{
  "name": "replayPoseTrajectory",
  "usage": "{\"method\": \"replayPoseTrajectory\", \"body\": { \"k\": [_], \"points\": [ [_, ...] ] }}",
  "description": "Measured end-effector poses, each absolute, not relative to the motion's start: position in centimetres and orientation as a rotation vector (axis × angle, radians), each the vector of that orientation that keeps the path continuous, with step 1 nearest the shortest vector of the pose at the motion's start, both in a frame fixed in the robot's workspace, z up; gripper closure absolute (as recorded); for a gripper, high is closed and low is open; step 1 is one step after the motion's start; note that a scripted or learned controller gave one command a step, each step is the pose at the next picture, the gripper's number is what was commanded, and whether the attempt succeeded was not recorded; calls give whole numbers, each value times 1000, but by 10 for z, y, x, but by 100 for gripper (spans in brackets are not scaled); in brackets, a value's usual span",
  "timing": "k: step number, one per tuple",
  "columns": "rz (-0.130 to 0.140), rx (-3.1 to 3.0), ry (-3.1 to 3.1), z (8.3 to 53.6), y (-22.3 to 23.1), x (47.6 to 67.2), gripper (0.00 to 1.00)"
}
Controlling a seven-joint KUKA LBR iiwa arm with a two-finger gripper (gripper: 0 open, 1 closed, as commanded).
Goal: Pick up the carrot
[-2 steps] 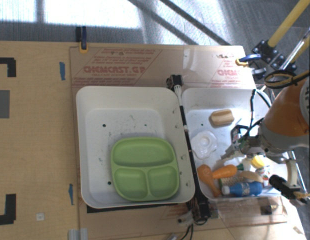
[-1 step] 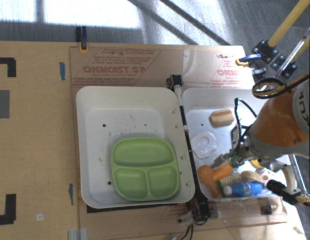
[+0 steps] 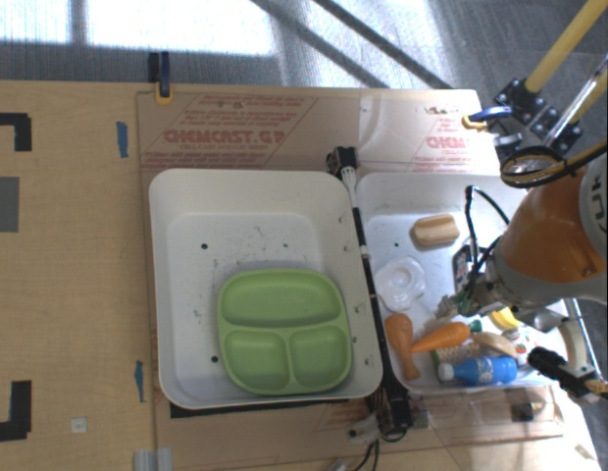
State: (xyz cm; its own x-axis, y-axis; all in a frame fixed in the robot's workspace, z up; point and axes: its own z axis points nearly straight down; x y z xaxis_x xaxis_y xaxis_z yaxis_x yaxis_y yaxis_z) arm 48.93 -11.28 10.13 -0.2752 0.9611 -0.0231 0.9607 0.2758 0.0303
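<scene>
The carrot (image 3: 441, 338) is orange and tapered. It lies in the right bin (image 3: 382, 226) near the front wall, with its tip pointing left. My gripper (image 3: 466, 304) hangs from the arm's orange band (image 3: 544, 234), just above and behind the carrot's thick right end. From this slanted view I cannot tell whether it touches the carrot. The wrist hides part of the bin behind it.
Around the carrot lie an orange-brown stick-shaped piece (image 3: 401, 345), a blue bottle (image 3: 478, 370), a yellow piece (image 3: 503, 318), a clear plastic cup (image 3: 399, 283) and a bread roll (image 3: 434, 231). The left bin (image 3: 177, 263) holds a green divided plate (image 3: 282, 330).
</scene>
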Motion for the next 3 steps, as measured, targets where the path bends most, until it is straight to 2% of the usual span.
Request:
{"method": "replayPoseTrajectory", "body": {
  "k": [1,2,3],
  "points": [
    [19,1866,2474,111,-112,491,100],
    [18,1867,2475,110,-112,491,0],
    [9,1565,2709,90,-118,484,0]
  ]
}}
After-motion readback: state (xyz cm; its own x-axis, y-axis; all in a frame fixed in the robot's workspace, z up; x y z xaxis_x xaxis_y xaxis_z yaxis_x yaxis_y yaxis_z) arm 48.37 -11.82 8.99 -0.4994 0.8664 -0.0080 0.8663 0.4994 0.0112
